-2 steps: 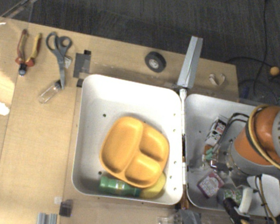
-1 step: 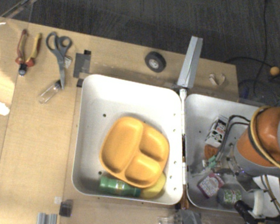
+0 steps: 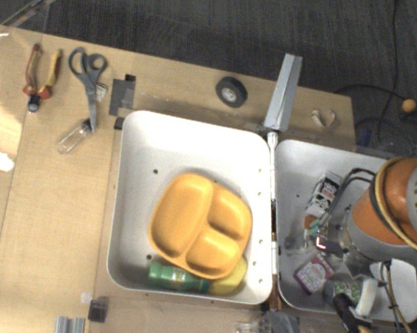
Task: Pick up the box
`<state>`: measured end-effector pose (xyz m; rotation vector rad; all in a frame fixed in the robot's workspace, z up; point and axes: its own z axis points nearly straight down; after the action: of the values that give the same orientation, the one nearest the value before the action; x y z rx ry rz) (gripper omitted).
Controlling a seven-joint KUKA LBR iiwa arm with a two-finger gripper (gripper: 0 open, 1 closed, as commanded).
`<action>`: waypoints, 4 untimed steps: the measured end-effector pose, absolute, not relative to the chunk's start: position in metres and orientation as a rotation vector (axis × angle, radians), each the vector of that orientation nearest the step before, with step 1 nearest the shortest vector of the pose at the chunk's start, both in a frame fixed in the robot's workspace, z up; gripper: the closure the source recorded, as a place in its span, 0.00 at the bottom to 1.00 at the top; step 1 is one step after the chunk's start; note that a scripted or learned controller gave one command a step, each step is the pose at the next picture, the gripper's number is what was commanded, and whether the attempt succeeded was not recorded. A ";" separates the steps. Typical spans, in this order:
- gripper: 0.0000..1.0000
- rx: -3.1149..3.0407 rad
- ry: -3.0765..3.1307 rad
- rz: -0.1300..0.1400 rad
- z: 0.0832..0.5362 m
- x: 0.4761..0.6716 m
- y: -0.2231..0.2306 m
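A small white box (image 3: 324,193) with red and black print lies near the left wall of the right bin (image 3: 301,168). My gripper (image 3: 322,237) hangs low in that bin, just in front of the box and apart from it. The grey arm with its orange band (image 3: 389,203) covers the right half of the bin. Just below the gripper lies a small purple packet (image 3: 310,275), and nothing shows in the gripper's grasp.
The left bin (image 3: 143,136) holds a yellow divided plate (image 3: 202,224) lying over a green bottle (image 3: 173,276) and a yellow object (image 3: 233,279). A green-and-white item (image 3: 347,287) sits near the right bin's front. Scissors (image 3: 90,78), pliers (image 3: 39,74) and a tape roll (image 3: 231,91) lie on the bench.
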<state>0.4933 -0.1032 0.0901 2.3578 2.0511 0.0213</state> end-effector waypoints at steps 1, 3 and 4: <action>0.00 2.116 2.307 0.016 0.090 0.492 -0.116; 1.00 2.254 2.151 0.025 0.102 0.496 -0.088; 1.00 1.912 2.485 0.004 0.109 0.489 -0.127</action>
<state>0.4887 -0.1266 0.1089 1.9124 2.4854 0.0044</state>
